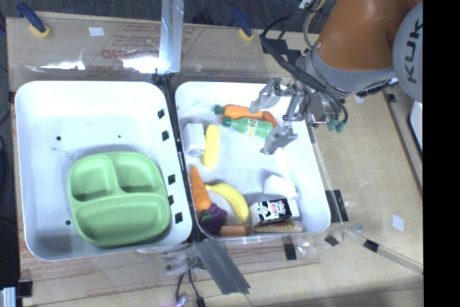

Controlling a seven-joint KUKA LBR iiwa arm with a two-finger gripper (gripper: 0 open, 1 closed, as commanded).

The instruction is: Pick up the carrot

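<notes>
The carrot [237, 112], orange with a small green top, lies at the far end of the right bin [310, 176], partly under a green bottle [249, 127]. My gripper [276, 116] hangs just right of both, over the bin's far right corner. Its metal fingers [278, 139] stand apart, open, one toward the far wall and one nearer the middle. The right ends of the carrot and the bottle reach into the gap between them; nothing is lifted.
The right bin also holds a second orange stick [198, 187] along its left wall, a yellow corn piece [212, 144], a banana [231, 199], a purple piece [213, 216], a milk carton [274, 211] and a white cylinder [194, 138]. A green divided plate [118, 198] lies in the left bin [43, 111].
</notes>
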